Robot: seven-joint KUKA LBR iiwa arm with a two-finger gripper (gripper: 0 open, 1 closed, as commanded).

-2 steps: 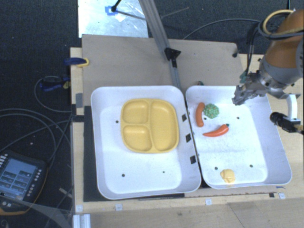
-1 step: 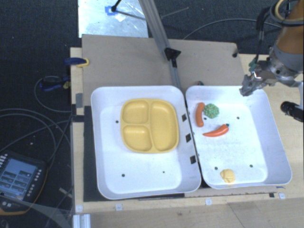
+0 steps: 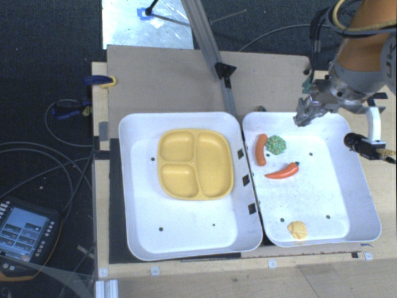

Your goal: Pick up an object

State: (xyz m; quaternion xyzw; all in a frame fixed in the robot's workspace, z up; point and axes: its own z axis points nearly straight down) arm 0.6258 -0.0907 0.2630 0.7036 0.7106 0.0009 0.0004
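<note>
In the right bin [image 3: 353,191] lie an orange sausage-shaped piece [image 3: 261,149], a green broccoli-like piece [image 3: 276,144] beside it, a red chili pepper [image 3: 282,172] just below them, and a small yellow piece [image 3: 298,230] near the front edge. My gripper [image 3: 304,116] hangs over the bin's back rim, up and to the right of the green piece, apart from every object. Nothing shows between its fingers.
The left bin [image 3: 139,222] holds a yellow three-compartment plate [image 3: 193,164]. A grey pole [image 3: 205,36] slants across the back of the bench. A black fitting [image 3: 360,143] sits at the right bin's right rim. Cables and a control pendant [image 3: 22,228] lie on the floor at left.
</note>
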